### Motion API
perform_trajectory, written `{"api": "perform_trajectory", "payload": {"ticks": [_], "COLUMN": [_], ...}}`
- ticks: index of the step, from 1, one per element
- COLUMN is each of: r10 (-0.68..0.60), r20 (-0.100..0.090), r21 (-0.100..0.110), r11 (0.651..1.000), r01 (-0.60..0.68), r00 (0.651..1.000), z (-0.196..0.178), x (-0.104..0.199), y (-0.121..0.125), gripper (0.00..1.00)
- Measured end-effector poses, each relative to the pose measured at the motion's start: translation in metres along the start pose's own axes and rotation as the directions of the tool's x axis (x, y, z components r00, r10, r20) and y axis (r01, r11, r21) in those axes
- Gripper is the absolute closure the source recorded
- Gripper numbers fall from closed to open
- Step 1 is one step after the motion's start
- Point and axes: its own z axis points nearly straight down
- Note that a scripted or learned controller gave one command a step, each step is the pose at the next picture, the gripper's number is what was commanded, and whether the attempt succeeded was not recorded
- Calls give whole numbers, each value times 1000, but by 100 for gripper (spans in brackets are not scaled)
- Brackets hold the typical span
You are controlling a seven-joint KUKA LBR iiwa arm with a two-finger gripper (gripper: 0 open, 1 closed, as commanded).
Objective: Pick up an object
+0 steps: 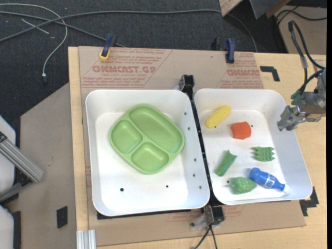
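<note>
The end effector (290,119) is seen at the right bin's (290,162) right rim; its finger state cannot be told. An orange block (241,130), corn (218,116) and a blue bottle (267,179) are spread inside, with bare floor between them.

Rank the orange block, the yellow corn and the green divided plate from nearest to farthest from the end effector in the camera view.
From the end effector, at the right bin's right rim:
1. Orange block, right bin, middle.
2. Yellow corn, right bin, upper left.
3. Green divided plate, left bin.
</note>
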Motion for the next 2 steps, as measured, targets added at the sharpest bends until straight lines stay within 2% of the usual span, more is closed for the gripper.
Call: {"api": "perform_trajectory", "payload": {"ticks": [2], "r10": [-4], "r20": [-4], "r21": [7], "r11": [1000], "r01": [4], "r00": [1000], "z": [5], "x": [105], "y": [15], "gripper": [100]}}
